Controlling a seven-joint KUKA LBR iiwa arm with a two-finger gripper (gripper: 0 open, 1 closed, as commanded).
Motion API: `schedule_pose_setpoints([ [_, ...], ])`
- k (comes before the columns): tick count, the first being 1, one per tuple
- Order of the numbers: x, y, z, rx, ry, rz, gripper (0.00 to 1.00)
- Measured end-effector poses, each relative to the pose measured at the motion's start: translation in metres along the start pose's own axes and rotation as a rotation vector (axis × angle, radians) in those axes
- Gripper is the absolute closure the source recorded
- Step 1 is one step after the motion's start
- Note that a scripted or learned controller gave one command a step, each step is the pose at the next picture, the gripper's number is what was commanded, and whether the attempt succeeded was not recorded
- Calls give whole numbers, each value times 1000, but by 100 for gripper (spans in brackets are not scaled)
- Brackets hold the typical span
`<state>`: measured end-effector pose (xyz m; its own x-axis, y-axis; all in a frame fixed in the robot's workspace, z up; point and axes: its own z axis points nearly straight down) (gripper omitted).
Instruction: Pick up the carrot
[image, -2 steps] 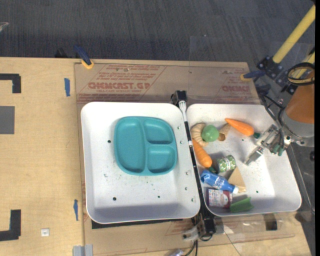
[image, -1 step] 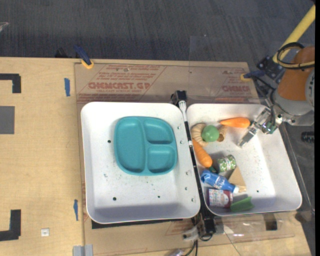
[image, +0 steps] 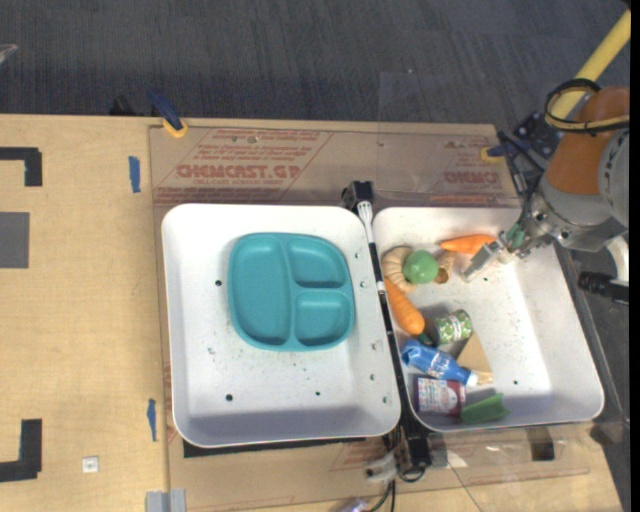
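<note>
reaching down into the right bin (image: 560, 330) from its far right corner, the claw (image: 487, 257) hangs low just beside a small carrot (image: 467, 243) that lies near the bin's back wall. whether the claw is released or clenched i cannot tell; it is too small and blurred here, and nothing is plainly caught in it. a second, larger carrot (image: 404, 307) lies along the left wall of the same bin, slanting toward the near side, just past a green ball (image: 421, 266) and a tan ring-shaped toy (image: 393, 262). nearer the front of that bin sit a green-labelled can (image: 452, 328), a blue packet (image: 436, 362), a red-labelled tin (image: 437, 395) and a dark green block (image: 483, 407). the left bin (image: 200, 390) holds a teal divided plate (image: 292, 290).

this looks like the approach step, with the grasp not yet made. the next move likely calls for centring over the small carrot's body, lining up across its width, then lowering and closing without nudging it against the back wall.
</note>
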<state>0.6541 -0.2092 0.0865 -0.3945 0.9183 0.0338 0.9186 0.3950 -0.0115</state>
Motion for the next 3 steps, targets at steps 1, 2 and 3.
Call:
schedule_pose_setpoints([
  [1, 1, 12, 0, 8, 16, 245, 0],
  [2, 7, 15, 0, 8, -4, 652, 0],
  [3, 9, 14, -9, 14, -5, 649, 100],
])
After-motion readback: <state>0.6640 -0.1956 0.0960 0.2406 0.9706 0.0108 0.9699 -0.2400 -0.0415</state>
